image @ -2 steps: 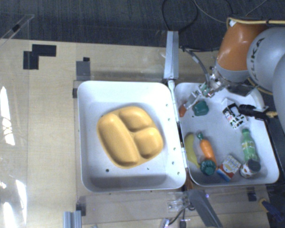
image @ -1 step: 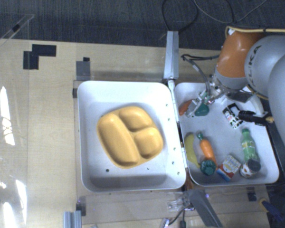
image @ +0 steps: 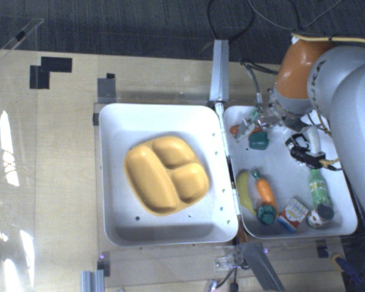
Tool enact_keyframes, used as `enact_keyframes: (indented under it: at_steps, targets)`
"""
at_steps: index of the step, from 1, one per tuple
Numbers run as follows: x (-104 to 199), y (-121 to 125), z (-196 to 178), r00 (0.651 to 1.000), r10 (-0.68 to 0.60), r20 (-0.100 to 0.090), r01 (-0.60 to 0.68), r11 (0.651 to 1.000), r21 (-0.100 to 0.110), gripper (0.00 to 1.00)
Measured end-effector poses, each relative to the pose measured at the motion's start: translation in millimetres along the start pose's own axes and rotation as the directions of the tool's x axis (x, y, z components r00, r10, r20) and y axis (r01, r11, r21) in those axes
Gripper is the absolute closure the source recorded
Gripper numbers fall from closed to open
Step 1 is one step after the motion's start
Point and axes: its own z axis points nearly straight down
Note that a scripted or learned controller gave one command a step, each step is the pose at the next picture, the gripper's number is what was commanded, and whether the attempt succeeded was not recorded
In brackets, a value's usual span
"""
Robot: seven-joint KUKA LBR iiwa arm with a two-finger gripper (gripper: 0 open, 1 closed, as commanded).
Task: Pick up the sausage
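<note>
**A:** where was the arm at that frame?

**B:** Grey arm w/ orange band [image: 299,72] came in from the right, over the far end of the right-hand shallow white bin [image: 292,232]. Two-finger gripper [image: 256,124] sat low in that bin's far-left corner area.

**A:** jaws?

**B:** Couldn't tell. Wrist hardware and cables cluttered that spot, so apart vs together wasn't readable.

**A:** sausage?

**B:** Small red-orange stubby sausage [image: 234,129] lay in the same bin, far-left corner, close to the wall shared w/ the other bin. It was just left of the gripper and looked to be on the bin floor. I couldn't see it between the jaws.

**A:** other stuff nearby?

**B:** Small teal block [image: 258,141] lay just on the near side of the gripper. Toward the near end were a yellow plastic banana [image: 244,191] along the left wall and an orange toy carrot [image: 265,191] beside it. A teal lump [image: 266,214] sat at the carrot's near tip. A small printed carton [image: 295,211] and a round white-rimmed can [image: 321,214] were in the near-right part, w/ a green plastic bottle [image: 317,186] just behind the can.

**A:** left bin?

**B:** Left-hand shallow white bin [image: 109,224] held a yellow three-compartment plastic dish [image: 164,174], roughly centred. It was well apart from the gripper.
</note>
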Motion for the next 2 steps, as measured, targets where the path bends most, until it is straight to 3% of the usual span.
enact_keyframes:
  at_steps: [1, 2]
  targets:
    - [1, 2, -13, 1.000, -0.006, 0.003, 0.006, 1.000, -0.006, 1.00]
    - [54, 16, -139, 1.000, -0.029, 0.003, 0.029, 1.000, -0.007, 1.00]
